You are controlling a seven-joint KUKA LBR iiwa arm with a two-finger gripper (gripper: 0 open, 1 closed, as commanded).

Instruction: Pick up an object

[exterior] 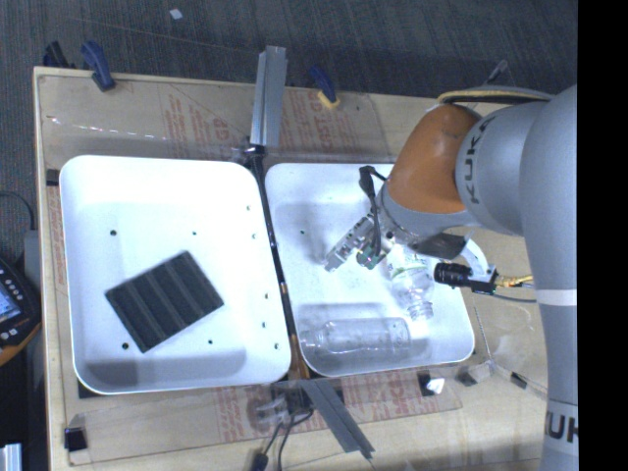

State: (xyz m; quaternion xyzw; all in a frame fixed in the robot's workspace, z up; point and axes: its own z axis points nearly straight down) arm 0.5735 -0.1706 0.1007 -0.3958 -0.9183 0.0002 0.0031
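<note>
Over in the right bin (294,204), the jaws (345,251) hang with nothing visibly held (can't tell how open), clear bottle (355,336) lying crosswise just below, toward the front wall.

Arm (510,165) is covering the right bin's (294,204) far right corner and part of its right wall. Small clear bottle (412,287) is sitting partly under the wrist; its top is hidden. Gripper (345,251) fingers are reading too small and blurred to judge. Handheld device (12,307) is being cut off by the left edge.
</note>
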